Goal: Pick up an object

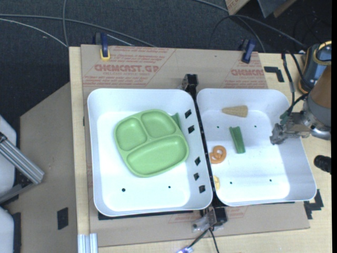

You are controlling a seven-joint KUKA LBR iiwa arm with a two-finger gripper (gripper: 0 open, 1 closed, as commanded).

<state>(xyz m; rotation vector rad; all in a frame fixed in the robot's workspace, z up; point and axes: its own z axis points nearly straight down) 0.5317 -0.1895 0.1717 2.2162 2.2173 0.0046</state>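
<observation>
the left bin (100,141) holds a green divided plate (151,142) at its centre. the right bin (295,165) carries the smaller pieces: a green stick (237,140) near the middle, a tan cone (235,110) at twelve o'clock from it, an orange ring (218,154) at eight o'clock by the divider. the gripper (277,135) hangs over the bin's three o'clock rim, with the stick well apart at its nine o'clock. nothing sits in it, and i cannot tell how far it is parted.

Bins (105,157): white. Divided plate (151,142): light green. Stick (237,139): dark green. Ring (218,154): orange. Cone (235,110): tan. Desk (131,62): brown, red lettering.
</observation>
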